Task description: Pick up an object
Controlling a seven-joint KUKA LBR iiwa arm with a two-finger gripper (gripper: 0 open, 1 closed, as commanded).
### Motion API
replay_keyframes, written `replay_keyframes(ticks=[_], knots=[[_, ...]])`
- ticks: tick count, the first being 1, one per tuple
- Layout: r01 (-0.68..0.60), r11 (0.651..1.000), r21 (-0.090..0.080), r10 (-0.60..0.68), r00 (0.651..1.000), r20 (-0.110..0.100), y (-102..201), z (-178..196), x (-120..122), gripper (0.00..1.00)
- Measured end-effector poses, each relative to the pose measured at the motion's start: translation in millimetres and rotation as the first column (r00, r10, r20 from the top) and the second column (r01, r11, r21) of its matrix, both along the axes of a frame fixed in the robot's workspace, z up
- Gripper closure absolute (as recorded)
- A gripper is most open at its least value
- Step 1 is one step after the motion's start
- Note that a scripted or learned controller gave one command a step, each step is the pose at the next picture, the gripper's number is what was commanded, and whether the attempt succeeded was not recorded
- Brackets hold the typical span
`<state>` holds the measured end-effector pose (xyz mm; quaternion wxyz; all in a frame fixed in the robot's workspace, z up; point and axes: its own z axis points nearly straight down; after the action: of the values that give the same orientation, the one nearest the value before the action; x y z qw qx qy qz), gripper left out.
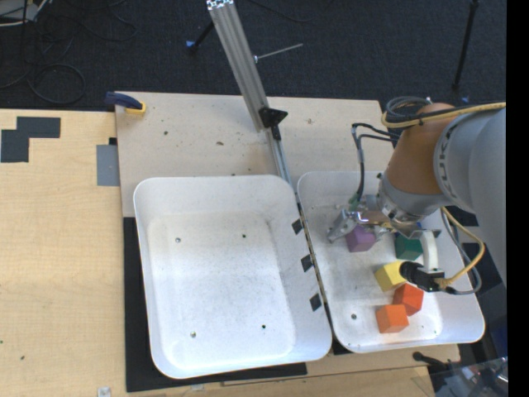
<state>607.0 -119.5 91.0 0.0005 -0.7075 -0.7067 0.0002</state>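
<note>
The purple block [360,240] lay in the right bin [340,292], around the middle of its floor and somewhat toward the bin's far edge. My gripper [350,220] sat right over it, low in the bin and touching or nearly touching the block's upper side. From this slant I could not tell whether the gripper was open or closed, nor whether the block was actually in its grasp. Just to the right of the purple block lay a green block [407,247], partly hidden under my wrist. Nearer the bin's front edge sat a yellow block [388,276], and beyond it, toward the front right corner, a red block [412,298] with an orange block [392,318] just beside it; those two looked to be touching. My arm [467,160] came in over the right bin's far right corner, its orange band [413,157] bent down above the wrist. The left bin [215,288] stood beside the right one, their rims meeting along a line where three small black clips [307,263] were set. Both bins rested on the bench [190,139]. A slanted aluminium rail [240,56] rose from the bench's far edge behind the bins, and a blue and yellow clamp [126,102] sat at the bench's far left corner.
</note>
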Motion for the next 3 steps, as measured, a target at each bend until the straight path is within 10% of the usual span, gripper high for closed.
replay_keyframes(ticks=[1,3], knots=[[0.007,1.0,0.001,-0.007,1.0,-0.002,-1,10,-1,1.0],[0.003,1.0,0.0,-0.003,1.0,0.002,-11,112,-15,1.0]])
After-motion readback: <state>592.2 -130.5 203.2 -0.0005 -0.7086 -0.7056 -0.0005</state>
